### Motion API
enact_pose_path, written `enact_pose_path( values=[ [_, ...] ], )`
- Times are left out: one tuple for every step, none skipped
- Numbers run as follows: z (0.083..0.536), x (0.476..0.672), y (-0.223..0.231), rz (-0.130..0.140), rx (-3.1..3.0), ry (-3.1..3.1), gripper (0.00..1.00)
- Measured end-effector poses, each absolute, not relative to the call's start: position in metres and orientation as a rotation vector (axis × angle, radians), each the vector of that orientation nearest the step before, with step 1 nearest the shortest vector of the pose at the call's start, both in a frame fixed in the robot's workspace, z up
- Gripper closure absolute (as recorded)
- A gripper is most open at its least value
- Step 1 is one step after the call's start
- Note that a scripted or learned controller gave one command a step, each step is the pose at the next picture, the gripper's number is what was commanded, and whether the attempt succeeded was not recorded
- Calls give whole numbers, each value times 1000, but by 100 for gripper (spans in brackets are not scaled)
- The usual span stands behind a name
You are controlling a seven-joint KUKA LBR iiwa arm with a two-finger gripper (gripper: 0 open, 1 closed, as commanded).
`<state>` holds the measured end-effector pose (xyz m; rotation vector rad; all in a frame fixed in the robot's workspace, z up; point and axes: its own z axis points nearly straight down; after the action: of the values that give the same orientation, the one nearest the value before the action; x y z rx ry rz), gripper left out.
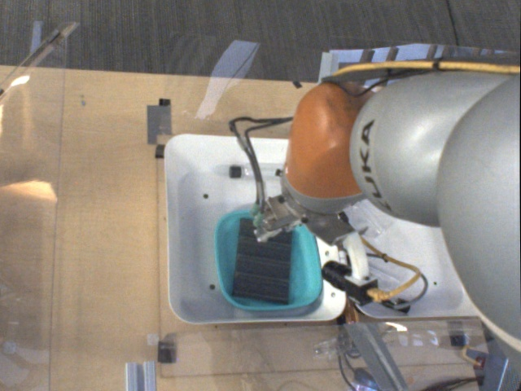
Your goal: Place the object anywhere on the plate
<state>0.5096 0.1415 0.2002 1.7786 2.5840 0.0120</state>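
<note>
The plate lies in the near part of the left bin, and the ridged block rests on it. The gripper hangs over the block's far end, with the arm filling the right side above the bins.

white bin, wooden bench, perhaps clear sheeting
</note>
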Motion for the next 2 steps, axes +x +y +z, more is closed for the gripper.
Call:
enact_pose_path(
  values=[
    [366,502,152,15,1723,2617,100],
    [378,504,154,26,1709,2618,100]
  ],
)
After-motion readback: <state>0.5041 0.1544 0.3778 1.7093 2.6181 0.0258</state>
